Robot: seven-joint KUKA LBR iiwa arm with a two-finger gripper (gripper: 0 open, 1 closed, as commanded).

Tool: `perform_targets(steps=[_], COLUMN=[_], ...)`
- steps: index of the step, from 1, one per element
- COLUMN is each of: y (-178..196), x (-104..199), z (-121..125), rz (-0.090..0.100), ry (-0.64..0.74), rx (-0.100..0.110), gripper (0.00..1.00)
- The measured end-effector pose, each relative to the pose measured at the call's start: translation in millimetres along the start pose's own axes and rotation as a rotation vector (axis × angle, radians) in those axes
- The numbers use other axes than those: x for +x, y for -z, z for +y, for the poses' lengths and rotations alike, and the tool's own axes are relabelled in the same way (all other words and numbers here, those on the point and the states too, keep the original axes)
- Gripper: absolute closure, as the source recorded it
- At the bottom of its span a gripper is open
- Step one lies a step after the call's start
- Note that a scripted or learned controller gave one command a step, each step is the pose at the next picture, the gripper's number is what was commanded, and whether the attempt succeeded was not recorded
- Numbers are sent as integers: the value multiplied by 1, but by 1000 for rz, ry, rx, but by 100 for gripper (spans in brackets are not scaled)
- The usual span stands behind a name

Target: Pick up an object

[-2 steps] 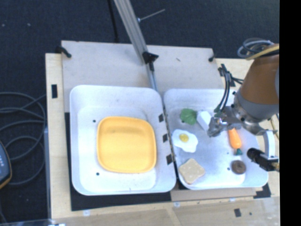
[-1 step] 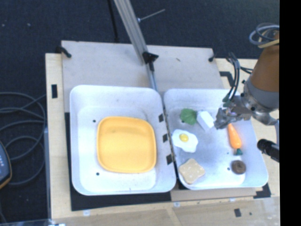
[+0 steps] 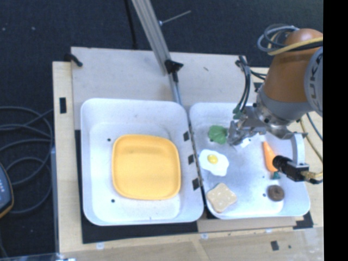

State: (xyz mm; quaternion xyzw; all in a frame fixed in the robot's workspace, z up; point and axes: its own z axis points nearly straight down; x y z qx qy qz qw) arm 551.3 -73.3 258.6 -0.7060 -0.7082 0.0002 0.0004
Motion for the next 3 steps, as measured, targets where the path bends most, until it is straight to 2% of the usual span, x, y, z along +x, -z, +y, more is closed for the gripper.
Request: perform_targets(steps=[1,3], y=[-11,-26], x=[41,140], z=[18,75], rz=[0,0], ry=[-1,-1], rx=[0,0], gripper=[100,100])
